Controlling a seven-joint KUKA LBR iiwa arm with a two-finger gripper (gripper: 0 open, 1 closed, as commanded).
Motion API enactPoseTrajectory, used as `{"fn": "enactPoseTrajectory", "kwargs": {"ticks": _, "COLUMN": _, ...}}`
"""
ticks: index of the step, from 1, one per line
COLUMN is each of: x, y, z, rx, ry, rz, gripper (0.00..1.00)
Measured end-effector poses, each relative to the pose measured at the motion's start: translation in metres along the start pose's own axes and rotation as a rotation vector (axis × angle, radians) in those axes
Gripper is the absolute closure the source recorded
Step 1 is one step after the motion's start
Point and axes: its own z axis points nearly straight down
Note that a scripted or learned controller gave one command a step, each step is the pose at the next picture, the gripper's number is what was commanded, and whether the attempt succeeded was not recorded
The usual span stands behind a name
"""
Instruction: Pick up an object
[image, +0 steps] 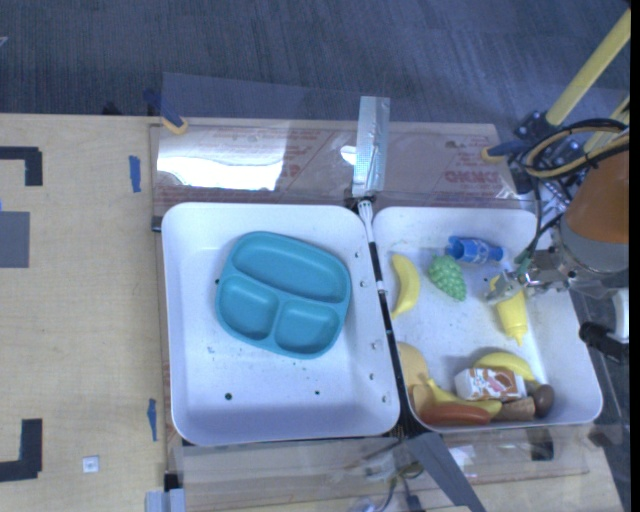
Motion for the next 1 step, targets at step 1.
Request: {"fn": "enactPoseTrajectory", "kwargs": {"ticks": 1, "x": 0.0638, "y": 0.0593, "z": -0.0918, "rx": -0.006, "ry": 0.0, "rz": -0.058, "gripper": 1.0}}
